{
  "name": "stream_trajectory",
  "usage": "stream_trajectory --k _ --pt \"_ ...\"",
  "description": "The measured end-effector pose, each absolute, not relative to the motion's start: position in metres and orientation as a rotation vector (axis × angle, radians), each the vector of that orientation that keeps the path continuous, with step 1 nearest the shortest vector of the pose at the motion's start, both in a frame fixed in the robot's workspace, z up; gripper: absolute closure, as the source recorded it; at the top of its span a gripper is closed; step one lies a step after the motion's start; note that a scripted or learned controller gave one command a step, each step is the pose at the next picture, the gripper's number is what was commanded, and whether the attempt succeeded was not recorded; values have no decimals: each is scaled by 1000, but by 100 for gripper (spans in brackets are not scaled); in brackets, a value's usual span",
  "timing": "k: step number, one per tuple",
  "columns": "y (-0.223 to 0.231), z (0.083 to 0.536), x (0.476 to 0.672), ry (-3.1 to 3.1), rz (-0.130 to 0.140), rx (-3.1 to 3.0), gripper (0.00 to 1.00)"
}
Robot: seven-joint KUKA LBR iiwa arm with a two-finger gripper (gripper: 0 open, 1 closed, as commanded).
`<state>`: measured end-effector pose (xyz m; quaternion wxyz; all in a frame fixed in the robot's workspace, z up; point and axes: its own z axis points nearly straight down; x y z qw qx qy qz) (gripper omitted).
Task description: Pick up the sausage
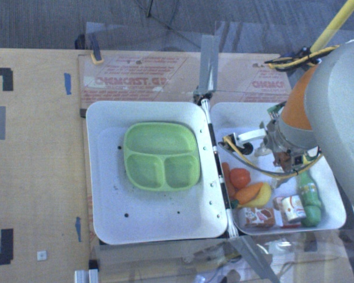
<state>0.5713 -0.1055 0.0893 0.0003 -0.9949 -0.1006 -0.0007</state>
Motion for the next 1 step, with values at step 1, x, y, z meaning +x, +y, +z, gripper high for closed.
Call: stream_trajectory --k 1 --pt "-113 88 656 -470 -3 -3106 0"
